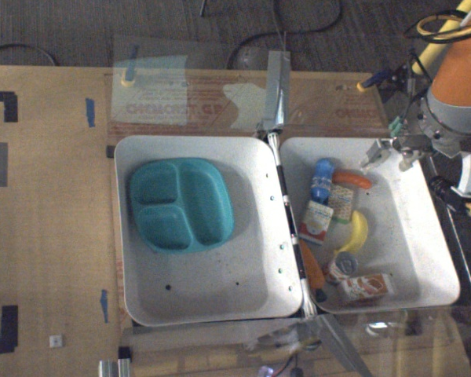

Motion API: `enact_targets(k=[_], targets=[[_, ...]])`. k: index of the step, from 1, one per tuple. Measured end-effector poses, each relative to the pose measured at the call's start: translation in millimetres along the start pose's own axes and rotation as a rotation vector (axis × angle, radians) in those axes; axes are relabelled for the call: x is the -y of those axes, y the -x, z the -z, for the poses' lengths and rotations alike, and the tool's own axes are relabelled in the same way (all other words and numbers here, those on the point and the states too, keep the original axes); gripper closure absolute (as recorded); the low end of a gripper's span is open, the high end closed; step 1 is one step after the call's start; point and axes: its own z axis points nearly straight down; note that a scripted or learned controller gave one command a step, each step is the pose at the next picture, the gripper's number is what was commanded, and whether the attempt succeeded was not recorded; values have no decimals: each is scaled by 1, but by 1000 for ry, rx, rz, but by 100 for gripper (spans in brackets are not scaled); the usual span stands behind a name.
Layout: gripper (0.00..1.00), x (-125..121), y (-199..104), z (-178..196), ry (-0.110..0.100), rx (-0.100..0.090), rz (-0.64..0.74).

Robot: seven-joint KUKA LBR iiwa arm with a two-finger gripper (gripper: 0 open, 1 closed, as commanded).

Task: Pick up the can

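Two white bins [212, 309] sit on a tan bench [47, 234]; the gripper [394, 154] hovers, jaws apart and holding nothing.

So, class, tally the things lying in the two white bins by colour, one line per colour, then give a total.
Teal: 1, the divided plate in the left bin.
Blue: 1, the bottle.
Orange: 2, the sausage-shaped piece and the carrot.
Yellow: 1, the banana.
Mixed printed labels: 4, the can, two cartons and a small tub.
Total: 9
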Motion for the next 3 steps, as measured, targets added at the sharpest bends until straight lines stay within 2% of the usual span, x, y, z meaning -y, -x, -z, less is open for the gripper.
enact_targets(k=[1,2,3], targets=[[0,18,-79,-102,-1,0,-124],[100,18,-77,-96,-3,1,-127],[100,-8,-1,-45,-1,0,-49]])
